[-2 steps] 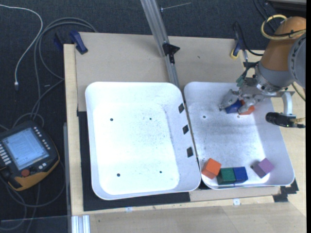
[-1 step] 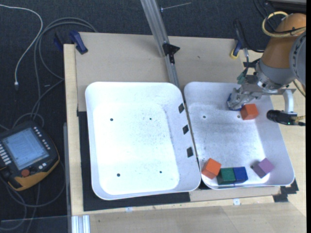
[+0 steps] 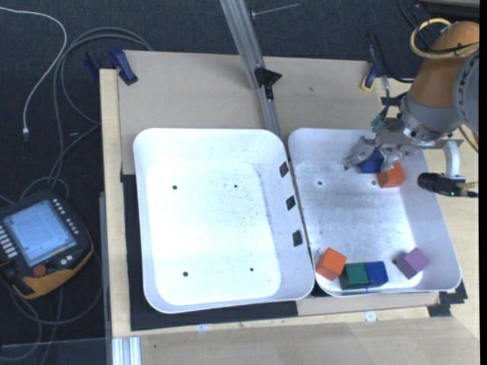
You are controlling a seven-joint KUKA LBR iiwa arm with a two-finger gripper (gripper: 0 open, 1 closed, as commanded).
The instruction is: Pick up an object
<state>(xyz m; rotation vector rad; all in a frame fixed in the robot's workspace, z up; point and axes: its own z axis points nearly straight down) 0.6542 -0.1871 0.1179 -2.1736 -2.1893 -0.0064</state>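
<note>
My gripper [image 3: 372, 158] is low over the back of the right bin [image 3: 434, 219], reaching in from the right. It is open, and its grey fingers [image 3: 354, 159] straddle a small blue block [image 3: 370, 163] that sits on the bin floor. An orange block [image 3: 391, 176] lies just to the right of the blue one, touching or nearly touching it. The wrist hides the top of the blue block.
Along the right bin's front edge lie an orange block [image 3: 331, 262], a green block [image 3: 354, 274], another blue block [image 3: 376, 272] and a purple block [image 3: 412, 261]. The left bin [image 3: 152, 204] adjoins it. A metal pole [image 3: 247, 44] slants over the back.
</note>
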